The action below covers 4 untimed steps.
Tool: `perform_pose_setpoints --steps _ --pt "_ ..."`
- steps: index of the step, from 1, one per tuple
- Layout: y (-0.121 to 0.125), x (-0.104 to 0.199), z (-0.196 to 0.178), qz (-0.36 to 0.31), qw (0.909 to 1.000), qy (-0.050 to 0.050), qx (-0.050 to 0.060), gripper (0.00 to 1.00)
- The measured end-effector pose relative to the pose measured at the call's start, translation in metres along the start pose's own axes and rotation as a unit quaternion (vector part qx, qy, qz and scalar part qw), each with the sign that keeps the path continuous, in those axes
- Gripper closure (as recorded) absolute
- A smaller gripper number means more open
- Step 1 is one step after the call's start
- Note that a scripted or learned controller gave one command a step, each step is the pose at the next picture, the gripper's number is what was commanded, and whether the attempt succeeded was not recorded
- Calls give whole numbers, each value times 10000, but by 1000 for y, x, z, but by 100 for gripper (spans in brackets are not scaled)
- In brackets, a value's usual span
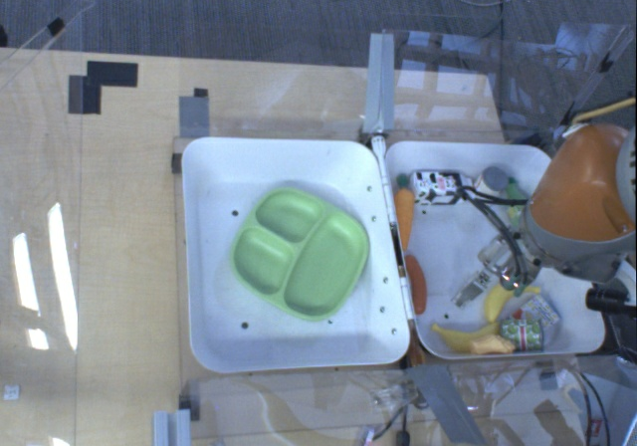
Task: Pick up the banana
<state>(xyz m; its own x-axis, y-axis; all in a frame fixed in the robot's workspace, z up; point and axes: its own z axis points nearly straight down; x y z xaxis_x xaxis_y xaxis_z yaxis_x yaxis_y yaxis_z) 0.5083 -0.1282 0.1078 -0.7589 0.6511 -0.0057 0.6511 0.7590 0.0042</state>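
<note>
End effector (pixel 478 285) hangs low in the right bin (pixel 438 235), just above-left of the banana (pixel 473 337); whether its fingers are parted I cannot tell. Banana seemingly ungrasped, so pickup remains.

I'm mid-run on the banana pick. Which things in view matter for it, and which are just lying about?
For the job:
banana, near front of right bin
gripper, hovering just above it

Lying about:
green divided plate in left bin
carrot
red sausage-shaped item
small packet
</note>
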Motion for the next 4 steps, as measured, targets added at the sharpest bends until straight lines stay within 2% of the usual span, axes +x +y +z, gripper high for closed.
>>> perform_pose_setpoints --steps 1,2,3,4 --pt "-54 -24 18 691 9976 -23 -18 0" --pt "-51 -26 6 681 9977 -53 -48 100" --pt "-48 -28 -5 675 9977 -88 -73 100" --pt "-31 -83 19 3112 9503 -19 -10 100"
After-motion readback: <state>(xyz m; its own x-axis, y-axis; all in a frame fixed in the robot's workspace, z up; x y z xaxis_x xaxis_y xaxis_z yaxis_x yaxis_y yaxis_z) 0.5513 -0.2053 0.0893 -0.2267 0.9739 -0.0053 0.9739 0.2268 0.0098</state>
